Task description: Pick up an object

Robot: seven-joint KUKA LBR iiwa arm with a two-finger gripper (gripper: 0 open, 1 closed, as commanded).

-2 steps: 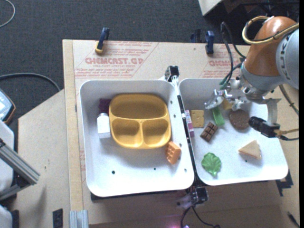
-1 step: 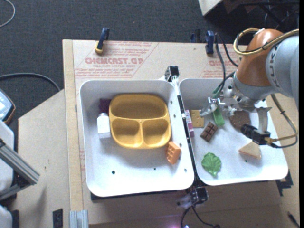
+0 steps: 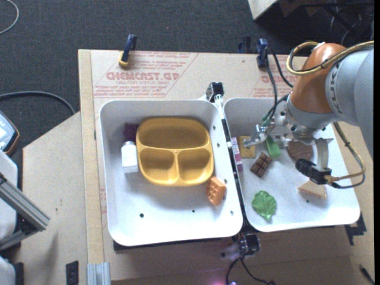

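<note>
The arm reaches in from the right edge of the frame, its orange band over the upper part of the right bin. The gripper hangs low in that bin's upper left area; I cannot tell its state. Just below it lie a green piece and a brown chocolate-like block, with a green leaf toward the bottom. The left bin holds a yellow divided tray, a white bottle and an orange block.

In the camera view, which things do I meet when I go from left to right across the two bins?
White bottle → yellow divided tray → orange block → brown chocolate piece → green leaf → tan wedge. The pincer hangs above the right bin.
</note>
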